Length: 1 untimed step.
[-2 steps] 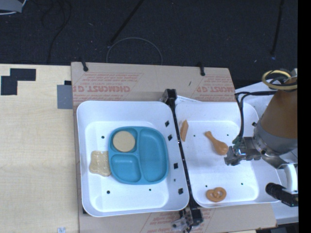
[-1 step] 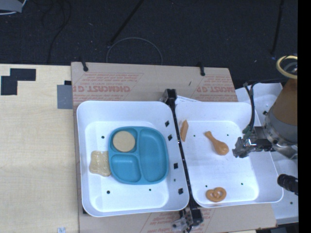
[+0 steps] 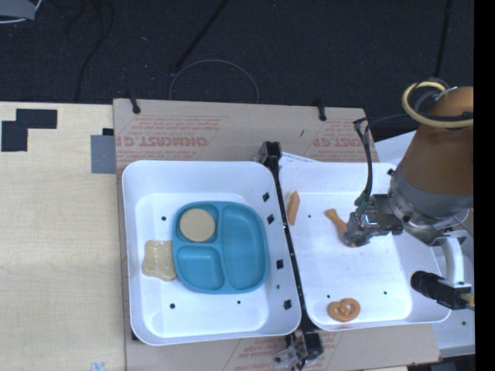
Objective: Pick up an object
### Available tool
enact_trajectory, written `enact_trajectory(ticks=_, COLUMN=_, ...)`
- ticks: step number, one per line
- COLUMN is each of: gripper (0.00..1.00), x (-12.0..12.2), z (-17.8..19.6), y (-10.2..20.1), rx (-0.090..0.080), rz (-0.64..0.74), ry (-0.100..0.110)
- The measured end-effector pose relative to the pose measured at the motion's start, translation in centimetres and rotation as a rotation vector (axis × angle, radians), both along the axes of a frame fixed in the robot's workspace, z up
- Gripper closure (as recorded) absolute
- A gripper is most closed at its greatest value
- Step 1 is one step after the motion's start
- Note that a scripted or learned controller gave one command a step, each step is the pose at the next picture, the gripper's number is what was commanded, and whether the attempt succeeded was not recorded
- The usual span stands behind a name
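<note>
My gripper hangs low over the right bin, near its middle. An orange carrot-like piece lies just left of it, close to the tips or touching them. A pretzel rests near the right bin's front edge. An orange stick lies by the right bin's left wall. In the left bin a blue divided tray holds a round tan cracker, and a pale tan piece lies beside the tray's left side.
A black divider with clips runs between the two bins. The arm's orange and grey body rises over the right bin's far right side. Cardboard lies behind the bins.
</note>
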State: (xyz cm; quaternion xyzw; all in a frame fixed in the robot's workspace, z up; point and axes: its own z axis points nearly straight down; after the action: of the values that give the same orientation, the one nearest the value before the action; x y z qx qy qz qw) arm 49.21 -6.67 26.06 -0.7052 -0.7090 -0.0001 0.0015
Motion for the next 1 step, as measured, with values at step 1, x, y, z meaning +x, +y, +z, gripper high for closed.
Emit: enact_trajectory(ticks=1, gripper=1.0, x=1.62, z=0.12, y=5.15, rx=-0.001, rz=0.0, ry=0.001)
